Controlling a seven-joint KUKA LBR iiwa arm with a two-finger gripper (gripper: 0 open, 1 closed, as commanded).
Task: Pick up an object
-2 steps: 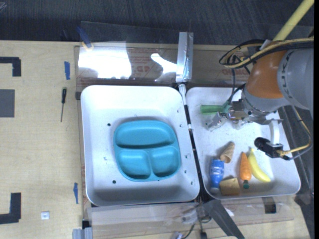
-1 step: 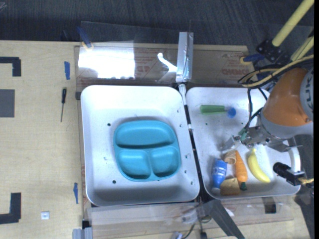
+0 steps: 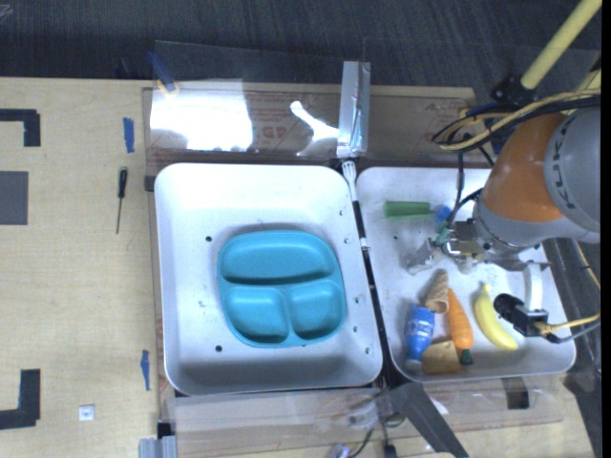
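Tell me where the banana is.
The banana lies in the right bin, near its lower right corner, just right of the carrot.

The arm (image 3: 563, 175) reaches in from the right over the right bin (image 3: 382, 256), its one landmark here. Its grey body fills the upper right corner of that bin, and the orange band (image 3: 520, 179) sits just above the wrist, over the bin's far right part. Below the band the grey wrist (image 3: 511, 232) bends toward the bin's middle. The gripper (image 3: 425, 253) points left and slightly down, its tip low over the bin's floor near the centre, and its fingers are too small and blurred to make out.
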